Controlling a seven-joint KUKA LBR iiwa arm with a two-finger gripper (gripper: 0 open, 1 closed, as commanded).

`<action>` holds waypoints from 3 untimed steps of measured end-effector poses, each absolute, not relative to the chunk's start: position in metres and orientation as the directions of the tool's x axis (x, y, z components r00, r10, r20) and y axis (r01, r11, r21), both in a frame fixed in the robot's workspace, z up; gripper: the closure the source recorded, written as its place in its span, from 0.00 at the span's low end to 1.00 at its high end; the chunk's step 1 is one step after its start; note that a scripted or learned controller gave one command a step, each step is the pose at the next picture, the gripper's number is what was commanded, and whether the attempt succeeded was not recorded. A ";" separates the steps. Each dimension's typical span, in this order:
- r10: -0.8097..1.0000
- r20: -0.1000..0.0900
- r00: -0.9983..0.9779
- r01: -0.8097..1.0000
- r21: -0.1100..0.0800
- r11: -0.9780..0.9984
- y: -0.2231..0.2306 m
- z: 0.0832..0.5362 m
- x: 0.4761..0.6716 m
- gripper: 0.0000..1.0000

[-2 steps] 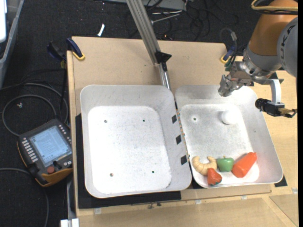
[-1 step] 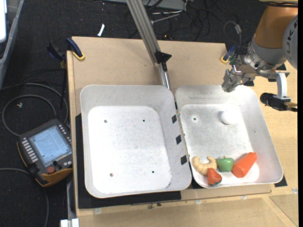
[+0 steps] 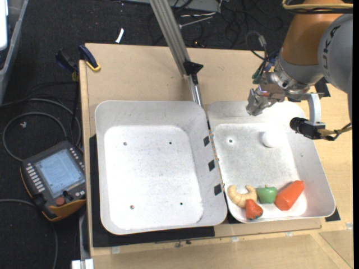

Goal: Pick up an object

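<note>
Objects for the pick lie in the right bin [image 3: 314, 167], bunched along its near wall. Taking that bin as the landmark: an orange carrot [image 3: 290, 195] sits in its near right corner, tilted. A green pepper [image 3: 267, 194] lies just left of the carrot, touching or nearly so. A small red piece [image 3: 253, 209] lies against the near wall, just below and left of the pepper. A curved cream piece [image 3: 240, 194] sits furthest left of the group, touching the red piece. A pale white ball [image 3: 270, 139] rests apart from them, toward the bin's far side, hard to make out against the white floor.

Gripper [image 3: 256, 106] hangs over the bin's far wall, well apart from the near-wall group and nearer to the ball, but not touching it. Nothing visible in it. Fingers too dark and small to read; cannot tell whether apart or together.

Arm [image 3: 314, 38] comes in over the bin's far right corner, orange band above the wrist.

Left bin [image 3: 151, 167] adjoins the right bin's left wall. Both rest on the tabletop [image 3: 140, 72]. A grey pole [image 3: 171, 29] slants down to the tabletop just beyond the seam between the bins.
</note>
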State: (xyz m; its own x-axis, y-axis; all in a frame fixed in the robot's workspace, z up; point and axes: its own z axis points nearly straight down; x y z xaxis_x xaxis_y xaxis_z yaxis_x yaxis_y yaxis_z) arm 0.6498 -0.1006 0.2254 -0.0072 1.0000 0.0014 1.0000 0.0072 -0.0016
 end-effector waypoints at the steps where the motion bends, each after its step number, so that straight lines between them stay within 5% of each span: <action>1: 1.000 0.002 -0.008 1.000 -0.002 0.008 -0.045 0.217 0.644 1.00; 3: 1.000 0.001 -0.008 1.000 -0.002 0.008 0.067 0.235 0.617 1.00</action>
